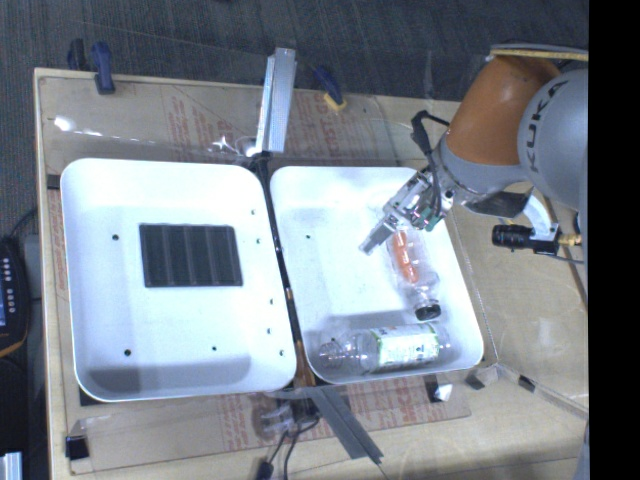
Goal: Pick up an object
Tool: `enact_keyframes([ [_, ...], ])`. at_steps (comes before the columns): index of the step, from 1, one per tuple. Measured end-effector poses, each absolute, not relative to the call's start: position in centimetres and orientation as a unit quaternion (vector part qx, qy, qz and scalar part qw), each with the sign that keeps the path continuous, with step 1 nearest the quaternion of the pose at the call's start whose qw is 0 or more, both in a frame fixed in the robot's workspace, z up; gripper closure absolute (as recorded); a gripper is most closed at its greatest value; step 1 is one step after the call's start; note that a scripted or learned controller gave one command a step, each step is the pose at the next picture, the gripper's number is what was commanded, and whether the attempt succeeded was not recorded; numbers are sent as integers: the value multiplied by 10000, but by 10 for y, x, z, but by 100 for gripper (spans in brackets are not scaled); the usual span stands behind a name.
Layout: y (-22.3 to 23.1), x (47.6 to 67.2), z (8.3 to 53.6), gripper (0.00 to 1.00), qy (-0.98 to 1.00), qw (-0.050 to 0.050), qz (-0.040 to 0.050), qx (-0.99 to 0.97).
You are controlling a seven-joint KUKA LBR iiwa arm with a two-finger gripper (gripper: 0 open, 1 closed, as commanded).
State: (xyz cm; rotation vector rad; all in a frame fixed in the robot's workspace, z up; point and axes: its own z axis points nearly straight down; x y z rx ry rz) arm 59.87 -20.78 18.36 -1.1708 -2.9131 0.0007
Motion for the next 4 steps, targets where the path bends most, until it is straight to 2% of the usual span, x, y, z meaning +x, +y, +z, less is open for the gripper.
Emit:
enact_keyframes([
  [1,-207,600,195,100,-9285,4,2,-3714],
  [2,-208,644,244,100,-9609,-12,4,-2768],
  [3,-208,644,244,0,-9609,-12,4,-2770],
  [4,-207,633,173,0,-9774,5,1,-2116],
])
